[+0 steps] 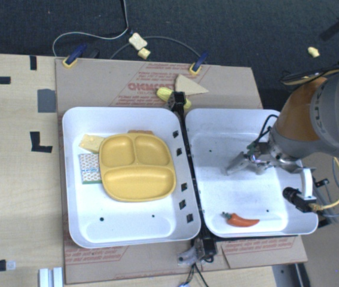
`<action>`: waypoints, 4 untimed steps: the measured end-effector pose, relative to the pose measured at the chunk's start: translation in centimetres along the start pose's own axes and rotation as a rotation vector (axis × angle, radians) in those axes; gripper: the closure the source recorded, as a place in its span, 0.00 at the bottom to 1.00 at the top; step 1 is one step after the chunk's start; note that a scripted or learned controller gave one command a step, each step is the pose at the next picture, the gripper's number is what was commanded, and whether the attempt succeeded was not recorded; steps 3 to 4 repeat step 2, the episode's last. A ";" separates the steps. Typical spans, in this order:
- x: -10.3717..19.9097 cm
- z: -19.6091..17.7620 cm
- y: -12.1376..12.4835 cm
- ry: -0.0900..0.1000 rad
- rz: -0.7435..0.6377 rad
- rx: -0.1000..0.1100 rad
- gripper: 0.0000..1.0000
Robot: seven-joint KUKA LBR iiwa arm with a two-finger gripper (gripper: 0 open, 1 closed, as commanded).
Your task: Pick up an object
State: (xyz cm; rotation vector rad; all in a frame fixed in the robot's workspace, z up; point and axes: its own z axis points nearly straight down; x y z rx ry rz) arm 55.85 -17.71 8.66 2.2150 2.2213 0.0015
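nearest the lower edge, in the right bin (277, 119), lies a small orange-red chili pepper (241, 220) with a green stem end, flat on the white floor close to the front wall. it is apart from me, untouched.

just above it is my pincer (236, 164). my arm (312, 118) comes in from the right, the orange band sitting over the bin's right rim, the grey wrist bent down and leftward so the fingers point toward the middle of the bin at a low slant. the grey fingers taper to a point over bare white floor; whether they are parted or pressed together i cannot tell from this angle, and i see nothing between them. a black cable loops from my wrist, and a white-and-black fitting hangs off the bin's right rim below my wrist.

across the black divider, the left bin (121, 235) carries a yellow sectioned plate (138, 166), three compartments, lying flat. tucked at its left edge are a pale yellow sponge-like piece (90, 142) and a small patterned packet (88, 168).

farther back, on the cardboard sheet (151, 82), a yellow object (165, 92) and a tan wedge (191, 86) lie by the bins' far rims.
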 end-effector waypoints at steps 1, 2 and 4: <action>-4.9 -0.7 3.2 -0.001 0.003 0.000 0.00; 5.1 0.0 3.3 -0.001 -0.005 -0.003 0.00; 5.1 0.0 3.3 -0.001 -0.005 -0.003 0.00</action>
